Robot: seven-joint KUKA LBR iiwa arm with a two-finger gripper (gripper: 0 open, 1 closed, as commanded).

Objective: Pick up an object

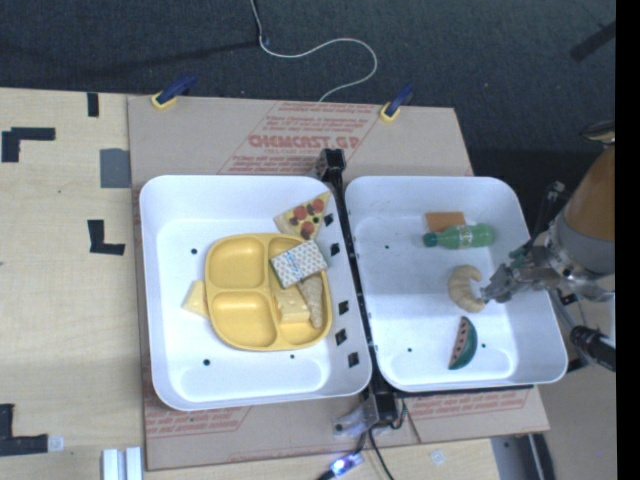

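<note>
In the right bin (400, 368) a beige croissant-like piece (464, 286) lies near the middle. My gripper (495, 289) is low at its right side, close to it or touching it; nothing shows held. A green bottle (458, 236) lies on its side behind the croissant, with an orange block (445, 220) just beyond it. A watermelon slice (462, 342) rests toward the bin's front. The grey arm with its orange band (592, 203) comes in over the right rim.
The left bin (165, 368) holds a yellow divided plate (245, 293) with a patterned cracker (299, 262) and bread pieces (300, 303) on it. A pizza slice (305, 216) lies behind the plate and a yellow wedge (194, 298) to its left. A black divider strip (345, 268) runs between the bins.
</note>
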